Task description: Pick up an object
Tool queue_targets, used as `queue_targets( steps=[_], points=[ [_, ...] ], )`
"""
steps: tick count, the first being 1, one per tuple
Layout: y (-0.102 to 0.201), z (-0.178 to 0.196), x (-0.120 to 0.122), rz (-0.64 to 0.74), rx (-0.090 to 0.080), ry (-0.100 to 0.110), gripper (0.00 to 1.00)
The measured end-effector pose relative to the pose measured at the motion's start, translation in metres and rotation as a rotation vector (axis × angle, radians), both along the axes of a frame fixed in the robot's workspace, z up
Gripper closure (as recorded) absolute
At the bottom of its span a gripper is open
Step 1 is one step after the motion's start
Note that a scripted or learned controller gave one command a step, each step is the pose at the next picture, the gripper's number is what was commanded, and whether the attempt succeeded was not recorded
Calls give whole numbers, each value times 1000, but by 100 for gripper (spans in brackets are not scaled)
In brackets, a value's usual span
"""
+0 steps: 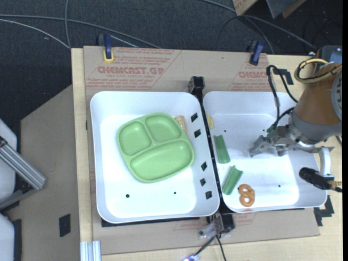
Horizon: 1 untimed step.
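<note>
The bench (136,64) is seen carrying two white bins side by side. The arm (318,105) is reached in from the right, bent down over the right bin (255,105), with the gripper (262,147) low above its floor; the fingers are spread wide, and nothing is seen between them. In the left bin (109,145), a green divided plate (156,147) is laid. Left of the gripper, one green stick (221,148) is laid pointing near-to-far. Nearer, a second green stick (232,179) is tilted diagonally, and a small pretzel (246,194) is set just beside it.
</note>
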<state>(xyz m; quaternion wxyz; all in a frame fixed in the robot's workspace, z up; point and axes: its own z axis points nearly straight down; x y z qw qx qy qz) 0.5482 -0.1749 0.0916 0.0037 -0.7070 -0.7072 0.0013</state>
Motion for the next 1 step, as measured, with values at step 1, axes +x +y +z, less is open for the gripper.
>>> queue_targets(
  steps=[1],
  points=[
    [-1,15,2,0,-2,-8,100]
  ],
)
